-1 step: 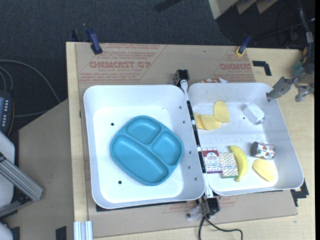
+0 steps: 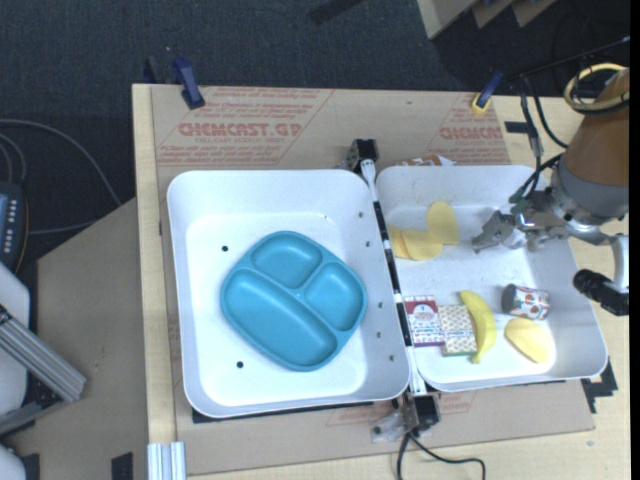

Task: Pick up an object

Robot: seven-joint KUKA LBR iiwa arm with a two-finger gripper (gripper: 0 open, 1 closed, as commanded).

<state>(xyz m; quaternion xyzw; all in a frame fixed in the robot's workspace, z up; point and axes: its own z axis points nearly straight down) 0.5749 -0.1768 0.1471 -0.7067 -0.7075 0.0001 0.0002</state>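
The right bin (image 2: 455, 190) holds several small items. Two flat yellow pieces (image 2: 441, 222) lie near its left wall, the second yellow piece (image 2: 415, 245) partly under the first. A banana (image 2: 481, 323) lies near the front, with a red-and-white box (image 2: 424, 322) and a patterned box (image 2: 458, 329) to its left. A small can (image 2: 526, 301) lies on its side, and a yellow lemon-like fruit (image 2: 531, 339) sits just in front of it. My gripper (image 2: 492, 234) hangs over the bin's middle, right of the yellow pieces and apart from them. Nothing visibly sits in it.
The left bin (image 2: 182, 268) carries a blue divided plate (image 2: 291, 299) at its middle. The arm's grey wrist and orange band (image 2: 597, 163) enter from the right over the right bin's far corner. Clips (image 2: 186, 81) sit at the board's back edge.
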